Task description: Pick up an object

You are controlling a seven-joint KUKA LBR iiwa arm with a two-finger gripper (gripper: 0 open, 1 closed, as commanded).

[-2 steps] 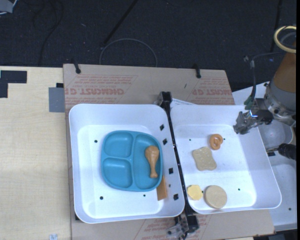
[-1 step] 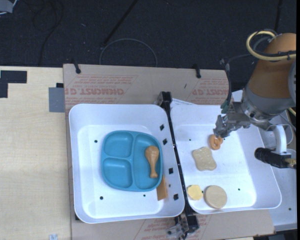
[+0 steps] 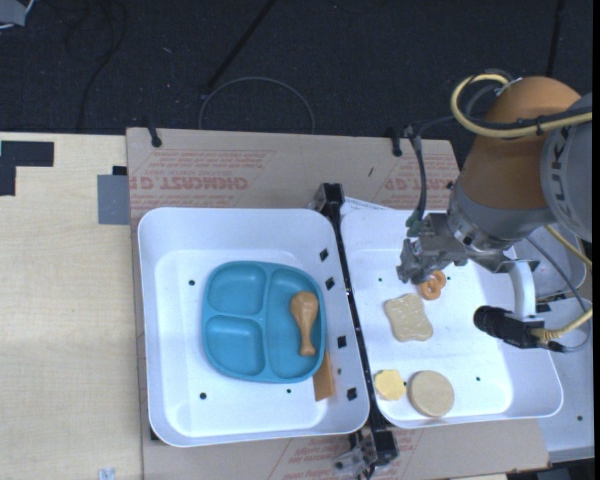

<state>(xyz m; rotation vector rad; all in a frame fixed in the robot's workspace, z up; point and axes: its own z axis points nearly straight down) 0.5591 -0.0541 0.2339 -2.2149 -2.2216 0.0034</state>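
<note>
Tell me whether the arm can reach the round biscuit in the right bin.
Probably yes: the biscuit lies uncovered in the right bin, with only a yellow piece close beside it.

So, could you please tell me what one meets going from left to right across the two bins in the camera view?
blue plate → drumstick → yellow disc → round biscuit. The slice of toast and the orange ring overlap these sideways, so I leave them out.
</note>
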